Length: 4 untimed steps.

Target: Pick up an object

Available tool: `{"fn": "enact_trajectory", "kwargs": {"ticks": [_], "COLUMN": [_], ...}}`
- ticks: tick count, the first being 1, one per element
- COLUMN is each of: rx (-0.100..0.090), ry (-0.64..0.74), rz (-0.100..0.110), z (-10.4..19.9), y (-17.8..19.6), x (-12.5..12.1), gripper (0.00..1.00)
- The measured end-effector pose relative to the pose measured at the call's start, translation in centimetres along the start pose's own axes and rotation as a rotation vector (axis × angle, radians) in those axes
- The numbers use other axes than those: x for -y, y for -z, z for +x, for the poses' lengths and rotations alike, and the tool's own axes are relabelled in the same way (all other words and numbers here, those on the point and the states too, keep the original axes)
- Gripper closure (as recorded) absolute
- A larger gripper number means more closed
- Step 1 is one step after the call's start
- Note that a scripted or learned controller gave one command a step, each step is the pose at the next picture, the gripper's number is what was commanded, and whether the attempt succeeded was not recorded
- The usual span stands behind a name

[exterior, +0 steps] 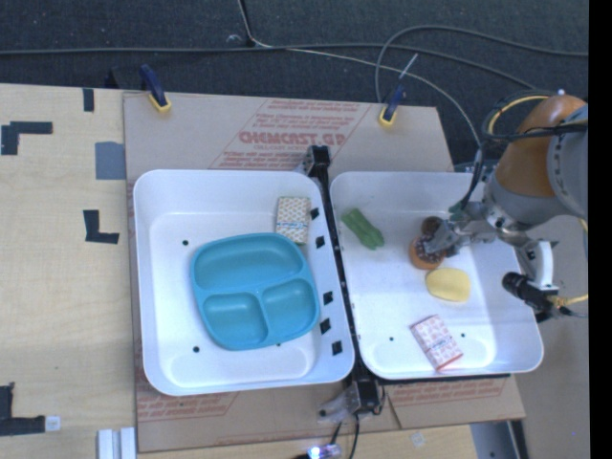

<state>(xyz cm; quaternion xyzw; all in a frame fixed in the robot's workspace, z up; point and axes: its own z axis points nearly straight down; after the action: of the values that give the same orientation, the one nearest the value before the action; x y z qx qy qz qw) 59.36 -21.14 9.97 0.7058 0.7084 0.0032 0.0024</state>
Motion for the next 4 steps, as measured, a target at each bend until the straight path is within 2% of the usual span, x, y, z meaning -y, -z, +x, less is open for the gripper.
{"fn": "enact_trajectory", "kwargs": {"ticks": [2,3,4], "rx": [0.002,0.003,0.001], "ry": [-0.002,-0.002,0.002], "rz": [0.005,0.002,0.010], "z": [-0.7,-0.7,5.2], "y": [8.8,15.2,13.8], "x": [0.0,-0.1,0.0], "gripper": [1.00,1.00,1.00]}}
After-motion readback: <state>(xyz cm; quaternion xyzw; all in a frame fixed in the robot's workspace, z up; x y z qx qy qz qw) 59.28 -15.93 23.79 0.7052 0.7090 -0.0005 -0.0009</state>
